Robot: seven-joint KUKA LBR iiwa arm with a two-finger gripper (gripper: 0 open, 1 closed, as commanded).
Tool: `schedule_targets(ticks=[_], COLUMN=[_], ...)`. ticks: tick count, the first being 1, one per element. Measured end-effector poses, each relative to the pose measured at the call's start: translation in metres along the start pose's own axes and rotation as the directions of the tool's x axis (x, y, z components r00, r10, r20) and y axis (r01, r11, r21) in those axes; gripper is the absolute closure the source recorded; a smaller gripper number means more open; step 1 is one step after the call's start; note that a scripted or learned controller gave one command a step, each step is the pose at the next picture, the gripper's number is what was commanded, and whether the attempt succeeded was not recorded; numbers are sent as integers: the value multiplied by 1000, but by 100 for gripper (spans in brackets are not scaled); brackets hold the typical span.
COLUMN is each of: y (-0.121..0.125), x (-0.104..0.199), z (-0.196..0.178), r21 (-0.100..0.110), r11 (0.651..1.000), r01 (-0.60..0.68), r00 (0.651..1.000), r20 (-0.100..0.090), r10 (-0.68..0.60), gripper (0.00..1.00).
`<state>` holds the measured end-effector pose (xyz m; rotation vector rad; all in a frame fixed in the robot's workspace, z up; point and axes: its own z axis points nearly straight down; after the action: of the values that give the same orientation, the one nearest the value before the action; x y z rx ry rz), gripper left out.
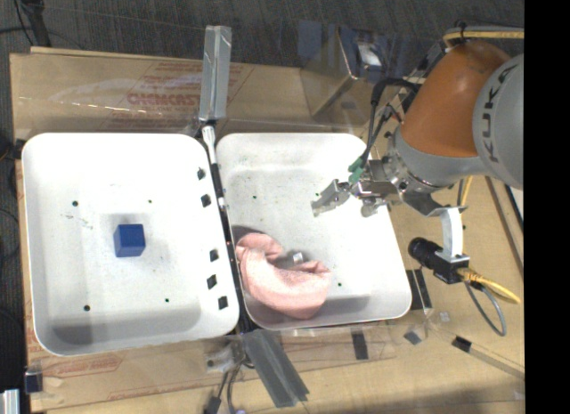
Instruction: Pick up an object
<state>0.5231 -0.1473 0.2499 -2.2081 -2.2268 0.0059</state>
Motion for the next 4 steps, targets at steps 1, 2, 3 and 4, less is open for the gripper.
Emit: schedule_targets(ticks=[1,2,3,4], y=[-3,-2,-1,50], x=[-21,22,21,71], z=[156,159,150,41], r21=[-4,-1,0,-6], r11=[979,965,964,948], r01=[204,261,265,318], r00=[979,965,964,948], r20=[1,0,0,3], r10=[-204,-261,-265,-318], gripper=[0,0,100,100])
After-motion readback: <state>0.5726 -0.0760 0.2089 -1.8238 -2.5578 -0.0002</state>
